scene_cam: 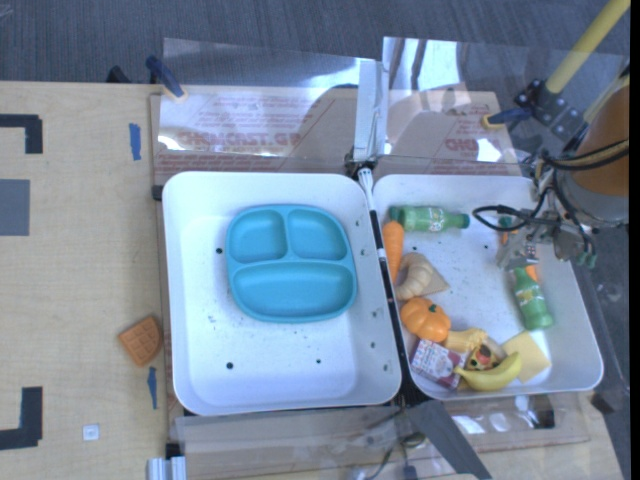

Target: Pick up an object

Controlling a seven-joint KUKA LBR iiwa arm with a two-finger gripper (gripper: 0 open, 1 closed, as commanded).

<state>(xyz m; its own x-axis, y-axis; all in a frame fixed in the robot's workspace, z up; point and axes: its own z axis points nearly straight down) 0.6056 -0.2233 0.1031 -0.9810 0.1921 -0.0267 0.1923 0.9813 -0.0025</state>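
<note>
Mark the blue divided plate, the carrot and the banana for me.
blue divided plate (291,290): camera view, floor of its large front compartment.
carrot (393,248): camera view, middle of its orange body.
banana (497,373): camera view, middle of its yellow curve.

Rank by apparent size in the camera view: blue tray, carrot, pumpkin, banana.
1. blue tray, by far the largest.
2. carrot and banana: similar length, too close to rank.
3. pumpkin: shorter but rounder, so it may cover as much area as either.
</note>
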